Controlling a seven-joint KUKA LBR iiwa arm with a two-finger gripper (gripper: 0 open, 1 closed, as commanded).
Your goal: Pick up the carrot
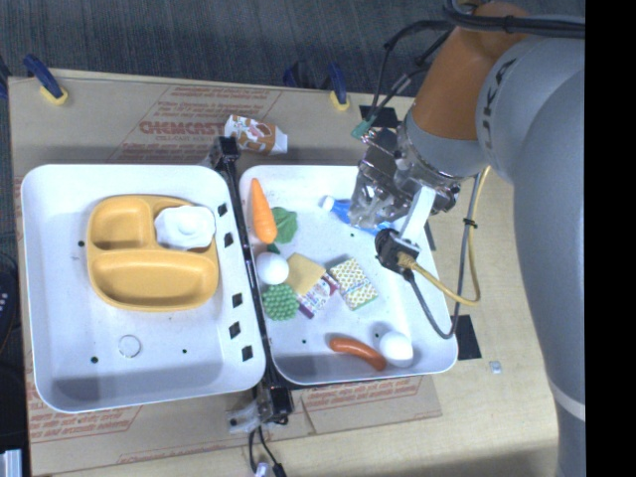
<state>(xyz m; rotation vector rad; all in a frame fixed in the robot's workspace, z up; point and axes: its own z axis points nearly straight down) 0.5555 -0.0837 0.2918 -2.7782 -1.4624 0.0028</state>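
two shallow white bins sit side by side, and the carrot [261,210] lies lengthwise in the right bin [437,351], close against its left wall with its green top [284,224] beside it, probably just where it came to rest among the other play food. the gripper [376,204] hangs over the same bin's upper right part, well apart from the carrot and next to a small blue item [341,210]; whether it is spread or closed i cannot tell, so i judge the approach not yet made.

The gripper [370,210] partly hides a blue object [341,210]; its fingers are indistinct
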